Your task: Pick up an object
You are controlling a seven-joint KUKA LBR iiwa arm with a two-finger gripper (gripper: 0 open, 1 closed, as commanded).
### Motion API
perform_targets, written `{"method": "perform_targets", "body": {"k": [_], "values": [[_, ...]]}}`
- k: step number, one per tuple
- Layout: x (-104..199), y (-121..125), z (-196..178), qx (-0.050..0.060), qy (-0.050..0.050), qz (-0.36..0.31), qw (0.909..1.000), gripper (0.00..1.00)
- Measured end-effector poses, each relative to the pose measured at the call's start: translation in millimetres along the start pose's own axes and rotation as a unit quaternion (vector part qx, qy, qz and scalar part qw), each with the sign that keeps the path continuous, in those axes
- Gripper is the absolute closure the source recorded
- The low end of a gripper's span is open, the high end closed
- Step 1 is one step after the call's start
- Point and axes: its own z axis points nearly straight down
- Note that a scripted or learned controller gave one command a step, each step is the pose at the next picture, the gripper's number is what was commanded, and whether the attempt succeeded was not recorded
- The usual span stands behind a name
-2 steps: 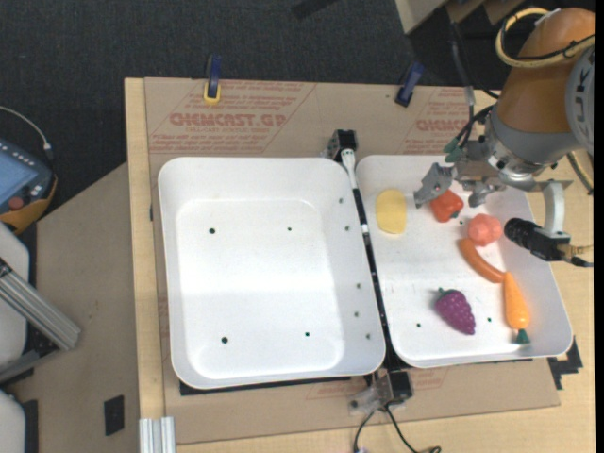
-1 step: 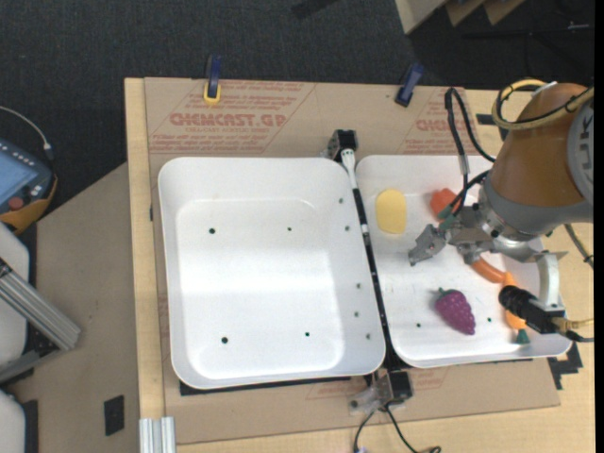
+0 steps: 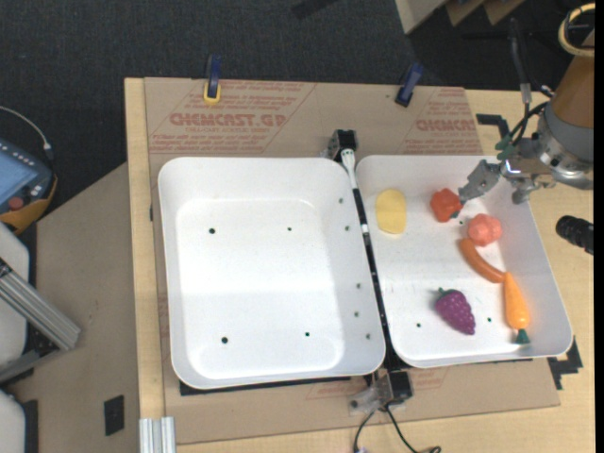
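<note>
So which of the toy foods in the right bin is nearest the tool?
The small red round toy, just left of the tool; the pink and yellow toys lie farther off.

The grey arm [image 3: 572,121], with its orange band above the wrist, is seen reaching in from the right, over the far right corner of the bench. The gripper [image 3: 498,183] is held low, its two fingers [image 3: 475,183] spread apart, nothing between them.
</note>
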Motion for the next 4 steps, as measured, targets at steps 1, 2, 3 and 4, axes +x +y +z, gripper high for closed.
{"method": "perform_targets", "body": {"k": [1,2,3,4], "values": [[28,-49,63,0.01,0.005,-0.001,0.9999,0.0],[2,-26,136,0.008,0.004,-0.001,1.0,0.0],[2,-25,121,0.004,0.003,-0.001,1.0,1.0],[2,-25,121,0.005,0.003,-0.001,1.0,0.0]]}}
